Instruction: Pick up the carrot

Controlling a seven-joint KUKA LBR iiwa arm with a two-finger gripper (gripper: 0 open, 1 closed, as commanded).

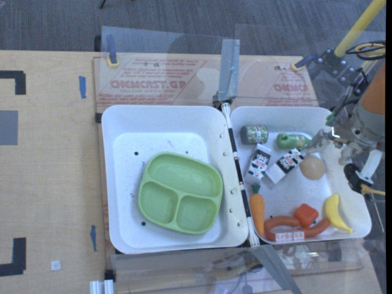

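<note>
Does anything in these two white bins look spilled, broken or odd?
Nothing looks spilled or broken. The right white bin holds a loose jumble of toy food; the orange carrot with green top lies against its left wall. The left white bin holds a green three-compartment plate, slightly askew.

Smooth plastic carrot (257,212), matt green plastic plate (179,192) (glossy white bins (116,182))

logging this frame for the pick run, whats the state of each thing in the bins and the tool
carrot: lying in the right bin against its left wall, not gripped
green divided plate: flat in the left bin
banana: lying near the right wall
green can: on its side
two milk cartons: tipped over, side by side
tool: over the right bin's right edge, grip unclear
</note>
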